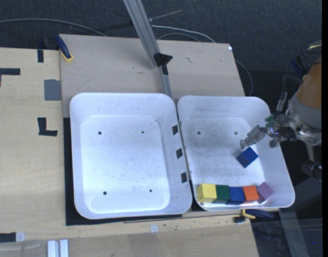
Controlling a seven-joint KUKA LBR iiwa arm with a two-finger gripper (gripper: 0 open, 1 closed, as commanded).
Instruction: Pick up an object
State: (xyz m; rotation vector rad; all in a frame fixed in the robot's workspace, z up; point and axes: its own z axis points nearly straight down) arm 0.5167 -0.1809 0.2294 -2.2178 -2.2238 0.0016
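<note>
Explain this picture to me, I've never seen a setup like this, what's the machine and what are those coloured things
This is one camera fixed above a bench, looking down at a slant. Two shallow white bins sit side by side: the left bin and the right bin. The grey and orange arm is a robot reaching in from the right; its gripper hangs over the right bin. Just below it lies a blue block, apart from the others. Along that bin's near edge runs a row of blocks: yellow, green, blue, orange, purple. I cannot see anything held.

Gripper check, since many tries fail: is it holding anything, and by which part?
Nothing is held. The gripper hangs just above the blue block, apart from it.
</note>
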